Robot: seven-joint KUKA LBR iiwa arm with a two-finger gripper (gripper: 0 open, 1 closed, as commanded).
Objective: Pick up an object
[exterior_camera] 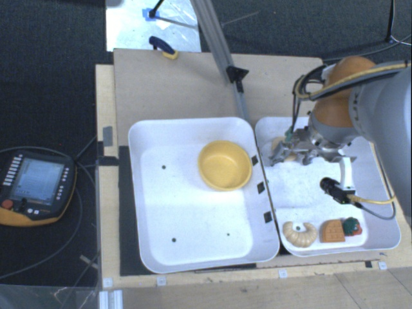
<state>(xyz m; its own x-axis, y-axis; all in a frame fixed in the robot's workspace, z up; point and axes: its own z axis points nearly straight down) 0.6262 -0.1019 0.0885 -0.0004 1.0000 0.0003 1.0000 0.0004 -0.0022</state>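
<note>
Two white bins; the tool, its grip impossible to tell, hangs far from the croissant, risking a miss.

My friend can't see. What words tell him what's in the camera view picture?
A grey robot arm reaches from the right over the right white bin, which holds a croissant, an orange block and a small red-and-green item along its near edge. A yellow bowl sits in the left bin.

Pretty even overhead light, white bins bright and nearly blown out, soft shadow inside the yellow bowl, glare patch on the floor top left, overall soft and grainy, arm slightly blurry
</note>
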